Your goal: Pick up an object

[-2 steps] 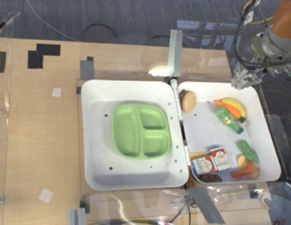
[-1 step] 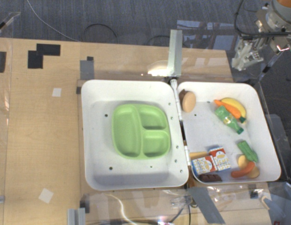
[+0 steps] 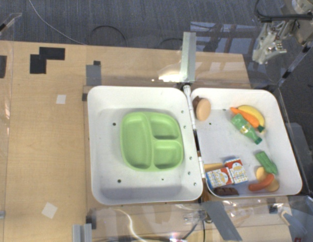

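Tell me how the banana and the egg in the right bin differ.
The banana is yellow, long and curved; the egg is tan, short and rounded. The banana lies toward the far right of the right bin, touching an orange piece beside a green bottle, while the egg rests alone against the bin's left wall by the divider. Both sit in the bin's far half, away from the hand hovering beyond the bin.

bench [image 3: 40, 150]: pale wood grain, matt | two bins [image 3: 103, 185]: smooth white plastic, faint sheen | divided tray [image 3: 149, 140]: green plastic, soft gloss | banana [image 3: 251, 113], bottle [image 3: 246, 128], egg [image 3: 203, 109]: smooth glossy toy plastic | carton [image 3: 227, 174]: printed paper | gripper [image 3: 270, 43]: bare shiny metal | floor [image 3: 121, 9]: dark rough carpet
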Action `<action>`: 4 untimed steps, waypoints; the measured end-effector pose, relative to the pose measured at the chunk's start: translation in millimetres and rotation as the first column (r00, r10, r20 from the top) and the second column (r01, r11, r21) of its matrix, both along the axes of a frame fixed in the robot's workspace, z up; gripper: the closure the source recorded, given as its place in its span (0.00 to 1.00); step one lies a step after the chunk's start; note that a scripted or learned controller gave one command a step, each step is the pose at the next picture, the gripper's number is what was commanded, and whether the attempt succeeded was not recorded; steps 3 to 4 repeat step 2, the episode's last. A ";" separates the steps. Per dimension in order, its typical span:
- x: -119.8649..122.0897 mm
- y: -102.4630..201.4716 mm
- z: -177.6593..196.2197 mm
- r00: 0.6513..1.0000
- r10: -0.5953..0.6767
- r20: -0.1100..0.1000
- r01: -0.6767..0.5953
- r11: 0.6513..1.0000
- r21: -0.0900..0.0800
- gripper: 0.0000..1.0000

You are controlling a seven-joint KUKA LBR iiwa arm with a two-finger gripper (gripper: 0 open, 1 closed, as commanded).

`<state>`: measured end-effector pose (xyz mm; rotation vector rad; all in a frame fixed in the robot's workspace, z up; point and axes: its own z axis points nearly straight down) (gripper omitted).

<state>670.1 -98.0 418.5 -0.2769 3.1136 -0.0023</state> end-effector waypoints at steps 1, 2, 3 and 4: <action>1.5 1.0 13.3 1.000 0.002 0.011 -0.002 1.000 0.000 1.00; -2.6 -22.8 -248.2 0.987 0.157 -0.019 -0.157 0.988 0.003 1.00; -2.6 -22.8 -248.2 0.987 0.157 -0.019 -0.157 0.988 0.003 1.00; -2.6 -22.8 -248.2 0.987 0.157 -0.019 -0.157 0.988 0.003 1.00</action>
